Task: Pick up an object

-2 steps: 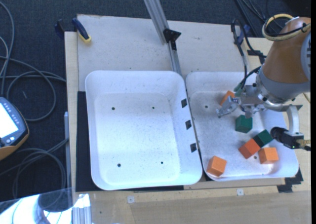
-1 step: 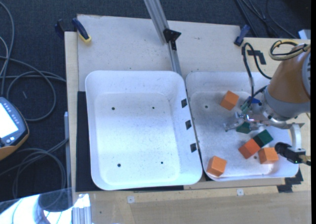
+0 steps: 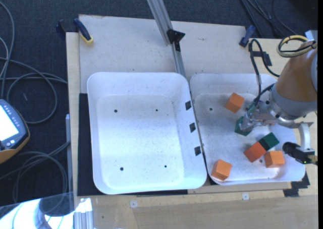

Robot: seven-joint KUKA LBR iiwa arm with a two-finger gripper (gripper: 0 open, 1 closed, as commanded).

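The gripper (image 3: pixel 246 123) sits low in the right bin (image 3: pixel 212 84), its fingers closed around a dark green block (image 3: pixel 243 129) near the bin's middle. An orange block (image 3: pixel 234 102) lies just beyond it on the far side. Nearer the camera, a second green block (image 3: pixel 270 140) touches two orange blocks (image 3: pixel 255 152) (image 3: pixel 274 159), and another orange block (image 3: pixel 221 169) rests at the near rim. The left bin (image 3: pixel 101 89) lies beside it.
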